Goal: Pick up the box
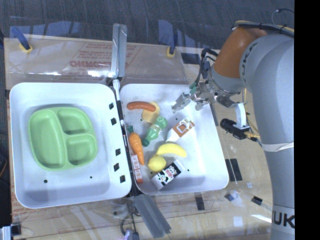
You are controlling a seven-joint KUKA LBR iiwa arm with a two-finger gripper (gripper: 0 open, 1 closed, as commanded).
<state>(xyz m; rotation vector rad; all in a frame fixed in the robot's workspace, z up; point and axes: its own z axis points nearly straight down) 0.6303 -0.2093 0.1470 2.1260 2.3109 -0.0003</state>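
With its fingers spread and empty, the gripper (187, 100) should drop straight over the orange-and-white box (183, 127) just below, squaring to its sides.

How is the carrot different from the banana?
The carrot is orange and straight, while the banana is yellow and curved. The carrot lies close to the right bin's left wall; the banana lies nearer the middle. The carrot runs up and down the picture; the banana runs sideways. Both lie in the same bin.
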